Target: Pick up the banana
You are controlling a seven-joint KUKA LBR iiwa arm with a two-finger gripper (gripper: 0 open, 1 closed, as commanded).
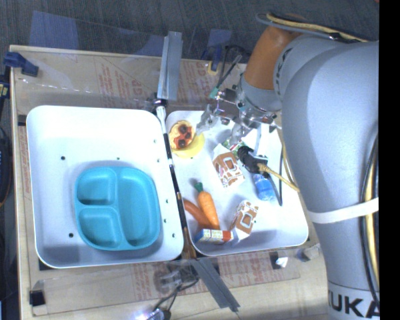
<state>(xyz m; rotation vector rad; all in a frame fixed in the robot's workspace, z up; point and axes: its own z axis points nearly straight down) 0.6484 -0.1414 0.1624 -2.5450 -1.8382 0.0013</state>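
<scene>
The gripper (235, 127) is hanging over the right bin (295, 227); I cannot tell its grip. The banana (190, 145) is lying just left.

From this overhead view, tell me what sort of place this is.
Likely a robot picking test bench: a grey arm reaches over two white bins, one holding a blue divided tray, the other toy food like a carrot.

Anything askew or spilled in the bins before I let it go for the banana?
Nothing spilled. The right bin is crowded: carrot, small cartons and a blue bottle lie jumbled. The banana lies at its upper-left corner.
</scene>
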